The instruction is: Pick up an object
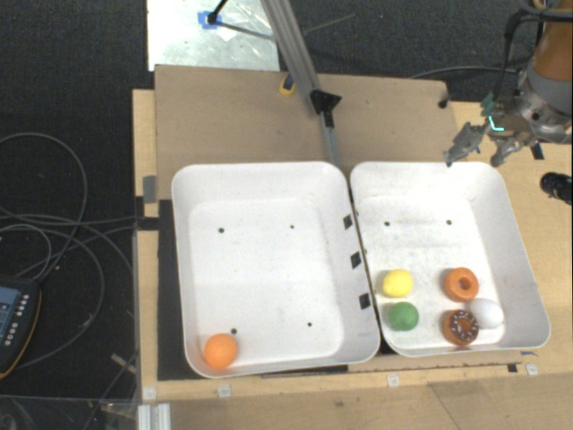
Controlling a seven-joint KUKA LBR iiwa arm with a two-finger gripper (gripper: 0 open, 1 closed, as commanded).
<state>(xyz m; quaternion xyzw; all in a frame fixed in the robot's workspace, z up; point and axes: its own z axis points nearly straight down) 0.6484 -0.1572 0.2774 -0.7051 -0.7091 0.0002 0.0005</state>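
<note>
White right bin: glossy orange ring donut, hole centred.

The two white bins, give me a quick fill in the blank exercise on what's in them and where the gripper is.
1. The orange ball lies alone in the ____ bin.
2. The green ball sits just below the ____ ball.
3. The gripper hangs over the right bin's ____ edge, apart from every object.

Missing words: left; yellow; far

white bins; orange ball
</note>
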